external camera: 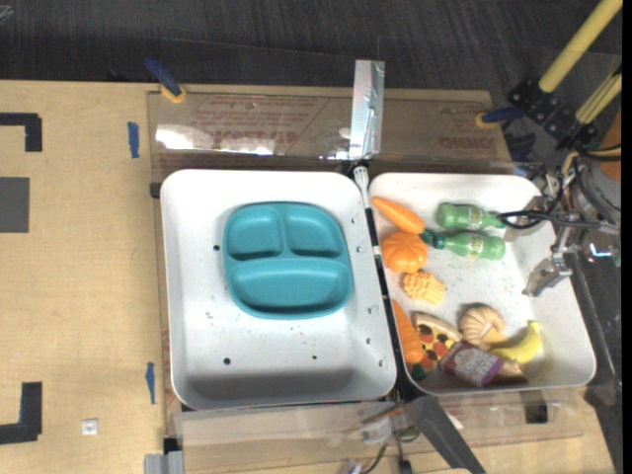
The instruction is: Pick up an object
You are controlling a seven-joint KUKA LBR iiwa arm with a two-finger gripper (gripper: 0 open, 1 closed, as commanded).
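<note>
Overhead slanted view of bench w/ 2 shallow white bins side by side. Left bin [197,363]: holds 1 teal divided plate [287,259], 3 compartments, lying flat near bin centre. Right bin [563,324]: holds toy food items. Top row: orange carrot [397,213] at upper left, tilted; 2 green bottles [471,230] lying on their sides, one just below the other, caps toward the left. Mid left: orange pumpkin [404,251], just below the carrot; yellow corn piece [425,285] below that. Bottom: pizza slice [433,336] near the divider; tan shell-shaped item [481,322] beside it; yellow banana [521,346] to the right; purple packet [477,365] just beside the banana, at front wall.

Gripper [546,276]: enters from the right edge, sits over the right-hand part of the right bin, near the bottles but apart from them, above the banana. Finger state: cannot tell, since the tip is small & partly blurred; no item visible between fingers. Cables and arm body [592,205] at upper right.
</note>
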